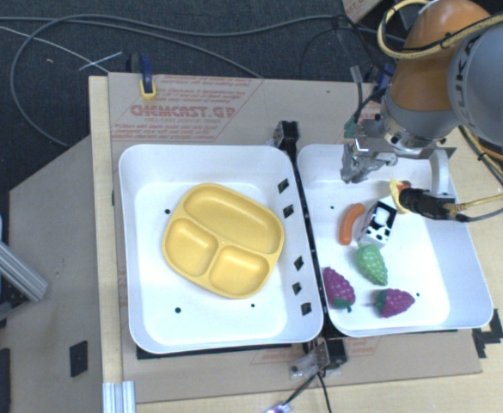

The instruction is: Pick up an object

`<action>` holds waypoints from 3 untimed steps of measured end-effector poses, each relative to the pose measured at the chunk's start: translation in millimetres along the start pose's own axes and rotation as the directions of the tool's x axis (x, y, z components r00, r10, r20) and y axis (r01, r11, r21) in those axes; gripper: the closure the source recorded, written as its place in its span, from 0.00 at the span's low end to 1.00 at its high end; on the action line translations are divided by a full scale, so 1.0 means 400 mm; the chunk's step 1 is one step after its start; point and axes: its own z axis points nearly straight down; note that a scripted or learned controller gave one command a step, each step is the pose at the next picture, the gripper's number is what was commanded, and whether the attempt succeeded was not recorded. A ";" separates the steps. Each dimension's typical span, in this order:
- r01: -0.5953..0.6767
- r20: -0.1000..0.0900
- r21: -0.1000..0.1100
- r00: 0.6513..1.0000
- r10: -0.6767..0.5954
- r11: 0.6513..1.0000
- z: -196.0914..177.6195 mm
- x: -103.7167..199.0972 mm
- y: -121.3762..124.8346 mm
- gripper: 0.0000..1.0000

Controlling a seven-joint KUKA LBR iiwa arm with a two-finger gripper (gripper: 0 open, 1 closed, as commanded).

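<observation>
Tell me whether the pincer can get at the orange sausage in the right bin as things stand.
Probably yes. The pincer hangs over the right bin, just above the sausage in the picture, which lies uncovered; the black-and-white block beside it might crowd one side.

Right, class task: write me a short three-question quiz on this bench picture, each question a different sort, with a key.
1. True or false: the yellow plate lies in the left bin.
2. How many purple grape bunches are in the right bin?
3. Which is nearest the gripper? A) green fruit B) orange sausage C) yellow plate

Key: 1 true; 2 two; 3 B.
</observation>
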 end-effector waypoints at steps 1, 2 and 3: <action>0.001 -0.001 -0.001 1.000 -0.001 1.000 -0.014 0.108 -0.034 1.00; 0.002 -0.002 -0.001 1.000 -0.002 1.000 -0.058 0.221 -0.100 1.00; 0.001 0.000 0.000 1.000 -0.001 1.000 -0.050 0.330 -0.144 1.00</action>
